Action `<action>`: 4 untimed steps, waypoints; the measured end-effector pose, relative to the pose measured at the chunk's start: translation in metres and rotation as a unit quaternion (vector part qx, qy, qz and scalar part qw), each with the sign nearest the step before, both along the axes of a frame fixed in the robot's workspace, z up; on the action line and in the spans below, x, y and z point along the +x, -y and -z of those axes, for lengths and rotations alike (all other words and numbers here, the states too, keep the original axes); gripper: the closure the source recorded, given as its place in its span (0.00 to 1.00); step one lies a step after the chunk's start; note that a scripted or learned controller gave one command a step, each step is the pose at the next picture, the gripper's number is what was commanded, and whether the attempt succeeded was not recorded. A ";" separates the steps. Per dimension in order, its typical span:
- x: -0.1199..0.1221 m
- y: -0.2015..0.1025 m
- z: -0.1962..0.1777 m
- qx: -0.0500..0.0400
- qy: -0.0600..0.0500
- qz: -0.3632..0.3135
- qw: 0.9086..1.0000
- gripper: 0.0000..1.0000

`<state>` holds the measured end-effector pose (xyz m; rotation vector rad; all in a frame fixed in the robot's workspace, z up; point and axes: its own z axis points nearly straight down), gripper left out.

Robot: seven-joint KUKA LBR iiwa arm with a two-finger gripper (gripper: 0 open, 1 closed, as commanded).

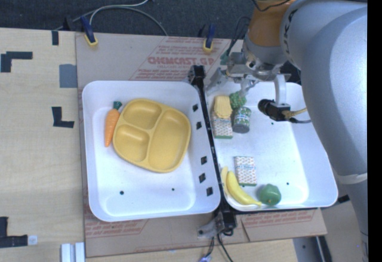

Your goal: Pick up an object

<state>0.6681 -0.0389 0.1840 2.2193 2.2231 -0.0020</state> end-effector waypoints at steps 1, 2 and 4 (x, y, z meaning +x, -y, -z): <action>-0.008 0.035 0.000 0.000 0.000 0.001 1.000 0.00; 0.001 0.057 0.099 0.000 0.001 0.000 1.000 0.00; -0.051 -0.015 -0.001 0.001 0.001 -0.001 1.000 1.00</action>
